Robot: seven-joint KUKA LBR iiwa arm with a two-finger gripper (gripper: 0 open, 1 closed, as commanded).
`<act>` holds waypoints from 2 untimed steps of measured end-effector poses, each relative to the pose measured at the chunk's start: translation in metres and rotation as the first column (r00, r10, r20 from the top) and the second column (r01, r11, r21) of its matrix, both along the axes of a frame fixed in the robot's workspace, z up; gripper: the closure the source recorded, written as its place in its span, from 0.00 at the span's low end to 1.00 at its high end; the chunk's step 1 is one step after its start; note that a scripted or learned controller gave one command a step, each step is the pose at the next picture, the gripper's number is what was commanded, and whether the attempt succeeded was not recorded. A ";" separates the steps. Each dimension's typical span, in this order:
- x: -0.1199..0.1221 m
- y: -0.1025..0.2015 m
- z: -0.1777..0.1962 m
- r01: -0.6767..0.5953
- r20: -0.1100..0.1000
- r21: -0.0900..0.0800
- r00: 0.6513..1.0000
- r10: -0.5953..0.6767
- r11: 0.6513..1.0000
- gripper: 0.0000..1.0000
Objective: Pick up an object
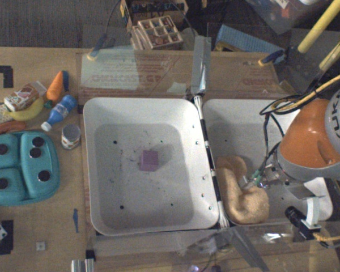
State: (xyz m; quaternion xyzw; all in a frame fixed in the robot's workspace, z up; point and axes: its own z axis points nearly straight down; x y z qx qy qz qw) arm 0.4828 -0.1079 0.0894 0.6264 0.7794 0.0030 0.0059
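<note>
Nearest the camera, low in right bin [238, 115]: tan plush toy [242, 194], curved, lying against the bin's left wall by the divider, thick end toward the near edge. Gripper [259, 178] right over the plush toy's upper right side, apparently touching or just above it; cannot tell the state of the pincer, tip too small and tangled with cables. Grey arm with orange band [309, 137] coming in from the right, covering much of the right bin's right half. Left bin [102, 118] beside it, sharing the middle divider: small purple block [149, 160] lying flat near the centre of the floor, well apart from the walls. Left of the bins on the wooden bench [39, 61]: teal tray with dark round wells [21, 166], small can [71, 136] just beside the left bin's wall, blue-and-white bottle [59, 112] tilted above it, then orange carrot [56, 85], banana [24, 113] under a small packet. Farther back, clear sheet [133, 72] flat on the bench behind the left bin. Farthest: open box of compartments [158, 32] beyond the bench edge, yellow rod [323, 18] top right.
</note>
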 end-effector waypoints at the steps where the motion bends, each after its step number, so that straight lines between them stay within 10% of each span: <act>1: 0.001 -0.001 0.011 0.004 0.005 0.000 1.000 -0.004 1.000 1.00; 2: 0.001 -0.001 0.011 0.004 0.005 -0.001 1.000 -0.004 1.000 0.00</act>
